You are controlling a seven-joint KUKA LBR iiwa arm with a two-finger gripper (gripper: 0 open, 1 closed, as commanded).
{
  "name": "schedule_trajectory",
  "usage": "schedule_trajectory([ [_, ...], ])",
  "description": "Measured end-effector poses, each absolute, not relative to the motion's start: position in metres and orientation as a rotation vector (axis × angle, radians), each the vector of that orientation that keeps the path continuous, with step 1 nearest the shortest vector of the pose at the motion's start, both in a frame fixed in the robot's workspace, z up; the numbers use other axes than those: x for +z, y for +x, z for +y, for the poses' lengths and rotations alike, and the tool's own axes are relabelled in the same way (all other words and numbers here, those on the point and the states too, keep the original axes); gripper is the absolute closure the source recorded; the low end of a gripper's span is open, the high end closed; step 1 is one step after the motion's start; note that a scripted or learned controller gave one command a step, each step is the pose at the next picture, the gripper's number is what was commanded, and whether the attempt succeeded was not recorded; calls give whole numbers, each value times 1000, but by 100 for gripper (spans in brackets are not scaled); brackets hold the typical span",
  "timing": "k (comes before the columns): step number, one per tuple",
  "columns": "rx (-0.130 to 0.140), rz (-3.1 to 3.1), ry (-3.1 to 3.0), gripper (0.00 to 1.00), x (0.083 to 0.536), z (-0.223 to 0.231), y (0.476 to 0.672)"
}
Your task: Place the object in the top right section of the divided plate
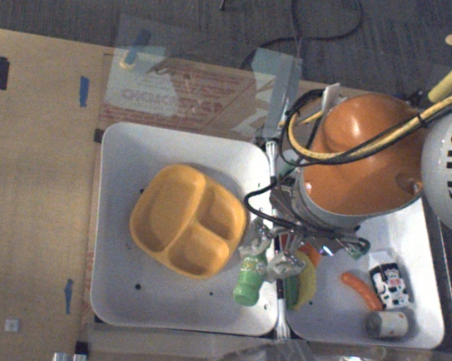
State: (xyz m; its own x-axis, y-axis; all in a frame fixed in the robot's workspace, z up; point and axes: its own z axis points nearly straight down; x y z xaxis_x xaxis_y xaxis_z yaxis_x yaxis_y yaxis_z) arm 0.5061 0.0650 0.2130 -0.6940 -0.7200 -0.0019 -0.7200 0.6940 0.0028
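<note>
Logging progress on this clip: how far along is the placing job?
Nothing is placed: the yellow divided plate in the left bin has bare sections. The hand hangs over the bins' shared edge beside a green bottle; whether it grips it is unclear. Carrying and placing remain.

The left bin (109, 284) has bare floor all round the yellow divided plate (188, 220), whose sections lie open from above. The arm's orange wrist (360, 153) and black cables (269, 203) overhang the rim between the bins, crowding the plate's right edge.
</note>
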Motion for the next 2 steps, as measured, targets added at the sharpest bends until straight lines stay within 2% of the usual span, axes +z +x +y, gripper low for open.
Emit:
schedule_trajectory([
  [1, 4, 2871, -1266, 100, 200, 57, 552],
  [2, 4, 2856, -1306, 100, 219, -25, 522],
])
